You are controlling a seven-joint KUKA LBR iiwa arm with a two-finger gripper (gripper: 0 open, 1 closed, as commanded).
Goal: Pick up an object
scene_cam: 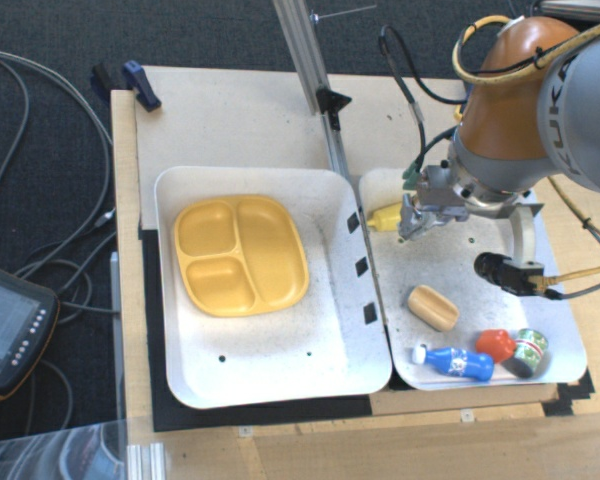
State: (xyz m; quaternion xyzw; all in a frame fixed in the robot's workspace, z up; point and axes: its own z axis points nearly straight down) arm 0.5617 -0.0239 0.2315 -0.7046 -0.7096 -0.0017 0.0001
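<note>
Item under attention: a yellow object [383, 218] lying in the right bin [462, 268], at that bin's far-left corner, close to the middle of the desk [230, 118]. Its right end is covered by the gripper [408, 228], so its full shape cannot be made out. The gripper stands directly against it; whether the gripper is released, clenched or grasping the object cannot be told from this angle.

Writing: dark letters run down the grey casing of the arm [580, 108], partly cut off and not legible with confidence. No brand or text can be read on any item in the bins.

Other contents of the right bin, all towards the desk's near edge and right corner:
- a tan oval item [433, 307], lying apart from the others;
- a blue bottle [458, 364] with a white cap, on its side, with small unreadable marks on its body;
- a red item [494, 343] just beside the bottle;
- a can [528, 352] with a green, white and red wrapper, touching the red item, label too small to read.

The arm's orange band hides the far edge of the right bin.

The left bin [240, 353] holds a yellow divided plate [242, 255] with three compartments. Small black tabs [361, 265] sit along the wall between the bins.

A blue clamp [141, 84] grips the desk's far-left corner. A metal pole [295, 28] rises from the far edge. A handheld screen unit [10, 328] lies off the desk's left edge, cut off by the frame.
</note>
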